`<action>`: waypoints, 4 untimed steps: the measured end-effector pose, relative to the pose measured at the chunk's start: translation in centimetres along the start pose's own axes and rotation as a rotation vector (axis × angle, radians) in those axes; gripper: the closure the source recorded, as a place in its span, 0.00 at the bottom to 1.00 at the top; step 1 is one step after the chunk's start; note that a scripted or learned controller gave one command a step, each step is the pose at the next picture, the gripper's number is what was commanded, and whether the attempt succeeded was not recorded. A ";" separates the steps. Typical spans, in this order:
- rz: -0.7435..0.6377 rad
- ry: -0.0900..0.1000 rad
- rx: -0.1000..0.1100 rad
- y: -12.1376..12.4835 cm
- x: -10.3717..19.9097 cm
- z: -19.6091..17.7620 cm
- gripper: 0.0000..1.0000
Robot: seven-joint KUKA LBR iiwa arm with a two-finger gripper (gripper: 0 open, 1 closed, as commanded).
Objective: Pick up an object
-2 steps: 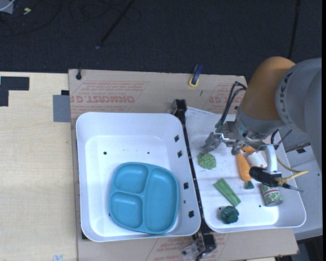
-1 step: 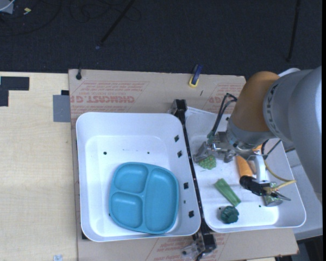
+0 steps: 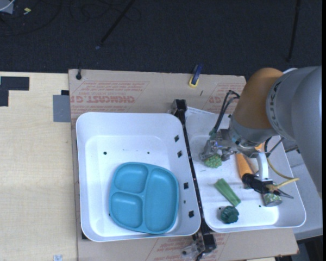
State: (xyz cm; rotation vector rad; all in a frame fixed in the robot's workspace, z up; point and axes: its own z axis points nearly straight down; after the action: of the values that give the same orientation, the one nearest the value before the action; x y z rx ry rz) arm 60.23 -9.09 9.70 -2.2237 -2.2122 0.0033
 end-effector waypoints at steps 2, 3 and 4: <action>-0.006 -0.002 -0.008 0.5 -0.5 -12.1 1.00; -0.006 -0.001 -0.004 0.5 -0.6 -13.1 1.00; -0.010 0.001 -0.002 0.8 5.8 -12.8 1.00</action>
State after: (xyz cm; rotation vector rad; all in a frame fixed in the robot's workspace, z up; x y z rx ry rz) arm 61.16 -3.32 22.51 -2.2134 -2.2235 -0.0001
